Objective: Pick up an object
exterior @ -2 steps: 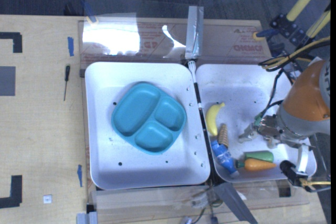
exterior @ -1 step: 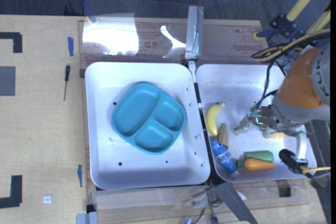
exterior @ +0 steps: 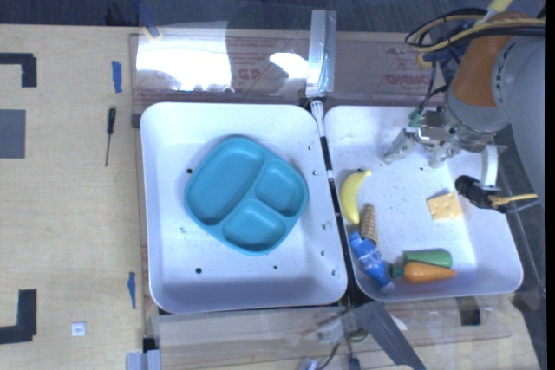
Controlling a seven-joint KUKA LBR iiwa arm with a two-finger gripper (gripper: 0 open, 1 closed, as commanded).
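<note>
Pale wood tabletop (exterior: 61, 212) under a slanted overhead camera, dark carpet beyond, with two shallow white bins side by side and a clear panel standing behind them. Left bin (exterior: 165, 264) carries a blue divided plate (exterior: 247, 193), lying flat near the middle and well apart from the bin walls; nothing else in it. Right bin (exterior: 499, 269) carries the loose items: a banana (exterior: 350, 195) close to the dividing wall, a ridged brown cone-like piece (exterior: 369, 223) just beside it, a blue crumpled object (exterior: 369, 261) below that, a cheese-coloured wedge (exterior: 445, 207) toward the right, and at the front a green piece (exterior: 427, 257) touching an orange carrot-like one (exterior: 427, 273). Most items lie along the bin's left and front sides, probably where they slid against the sloped walls. Arm comes in from the right, orange band above the wrist; the gripper (exterior: 421, 148) hangs over the back of the right bin, above bare floor, with nothing between its fingers. Fingers appear spread apart, a wide stance, though the slant makes the gap hard to judge. No object lifted yet; judging by position, this is the approach stage. Nearest candidates are the banana and the cheese wedge, both lying apart from neighbours enough to be taken singly. The clustered front pieces look riskier for a clean grasp.
</note>
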